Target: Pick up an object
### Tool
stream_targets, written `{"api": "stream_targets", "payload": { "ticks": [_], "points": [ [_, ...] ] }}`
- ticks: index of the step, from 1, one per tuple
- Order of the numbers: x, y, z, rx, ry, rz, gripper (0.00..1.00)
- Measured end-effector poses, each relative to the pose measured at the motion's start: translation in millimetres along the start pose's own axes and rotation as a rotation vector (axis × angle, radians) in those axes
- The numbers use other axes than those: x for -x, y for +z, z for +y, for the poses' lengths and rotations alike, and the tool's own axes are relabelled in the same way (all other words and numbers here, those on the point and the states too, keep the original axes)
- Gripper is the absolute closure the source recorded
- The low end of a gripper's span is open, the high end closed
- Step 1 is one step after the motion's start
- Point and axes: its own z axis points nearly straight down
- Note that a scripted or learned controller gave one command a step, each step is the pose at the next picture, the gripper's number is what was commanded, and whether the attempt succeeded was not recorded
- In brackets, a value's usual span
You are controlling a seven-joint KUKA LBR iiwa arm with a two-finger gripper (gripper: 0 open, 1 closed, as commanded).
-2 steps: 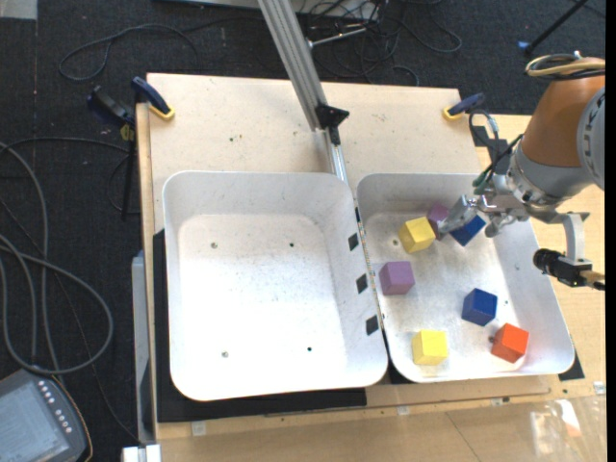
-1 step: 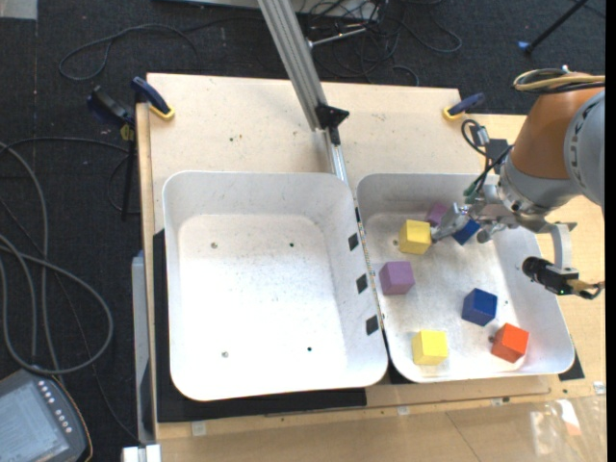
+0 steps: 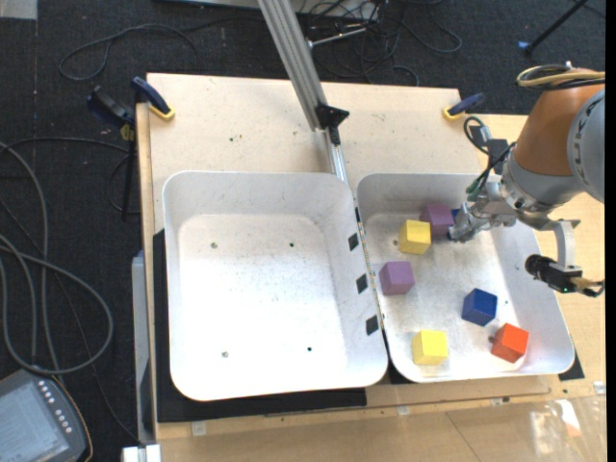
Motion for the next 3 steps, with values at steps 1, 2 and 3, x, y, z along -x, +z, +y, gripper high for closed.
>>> {"api": "stream_targets", "payload": {
  "ticks": [1, 2, 3],
  "points": [
    [-1, -45, 8, 0.003, -0.003, 0.000, 1.00],
    [0, -85, 10, 0.003, -0.004, -0.001, 1.00],
    [-47, -99, -3, -0.003, -0.008, 0.003, 1.00]
  ]
}}
